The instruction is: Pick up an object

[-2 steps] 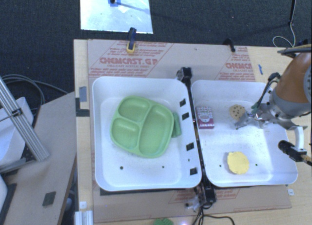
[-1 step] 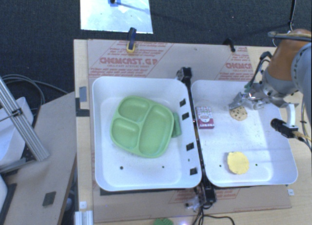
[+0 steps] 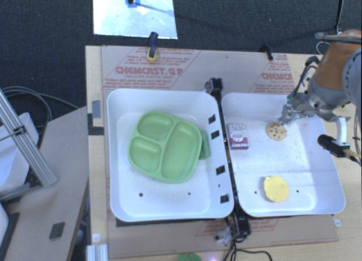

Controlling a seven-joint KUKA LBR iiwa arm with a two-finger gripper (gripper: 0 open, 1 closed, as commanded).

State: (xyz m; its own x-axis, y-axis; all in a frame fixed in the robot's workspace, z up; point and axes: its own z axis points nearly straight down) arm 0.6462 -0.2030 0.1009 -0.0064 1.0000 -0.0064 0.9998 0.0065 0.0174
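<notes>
We see the grey arm with its orange band reaching in from the right over the right bin [image 3: 334, 197], its gripper [image 3: 287, 114] lowered toward the far part of that bin. The cookie [image 3: 276, 131], a round brown biscuit, lies flat on the bin floor just to the near-left of the gripper tip, very close to it or perhaps touching; we cannot tell which. It appears to rest beside the tip, not between the fingers. The fingers are too small and blurred for us to judge how far apart they stand, and nothing can be seen held between them.

We judge the task to be at its approach stage: no object is lifted, and closing and raising remain. Two other candidates sit in the same bin: a small red and white box [image 3: 237, 136] by the left wall, well apart from the gripper, and a yellow disc [image 3: 276, 188] toward the near side. The left bin [image 3: 121, 197] carries a green divided tray [image 3: 166, 146], lying flat on the surface of that bin.
</notes>
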